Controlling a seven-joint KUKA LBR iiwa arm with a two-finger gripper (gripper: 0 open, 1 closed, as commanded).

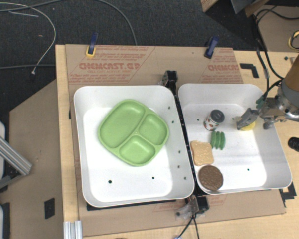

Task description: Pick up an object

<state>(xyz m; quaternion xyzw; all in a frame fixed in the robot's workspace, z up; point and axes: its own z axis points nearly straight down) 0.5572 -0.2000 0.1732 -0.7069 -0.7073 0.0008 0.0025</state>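
- bench board (pixel 139 63), brown with red printing, carries both bins; two blue clips (pixel 92 43) pinch its far edge.
- left bin (pixel 89 183), white and shallow, holds a green divided plate (pixel 133 132) with three compartments, turned at a slant and lying a little toward the far side of the bin floor.
- right bin (pixel 274 153), white, sits just beside the left one and holds the small items.
- arm (pixel 296 91) reaches in from the right over the right bin's far right corner.
- gripper (pixel 255 118) hangs low at the right bin's right side, fingers spread apart, with a yellow object (pixel 247 127) showing just under the left finger; whether it is held cannot be told.
- brown round cookie (pixel 210 178) lies at the near left corner of the right bin.
- toast slice (pixel 203 153) lies just beyond it, touching or nearly so.
- green ridged piece (pixel 218 139) sits just right of the toast.
- small can (pixel 214 119), grey-topped, lies beyond the green piece.
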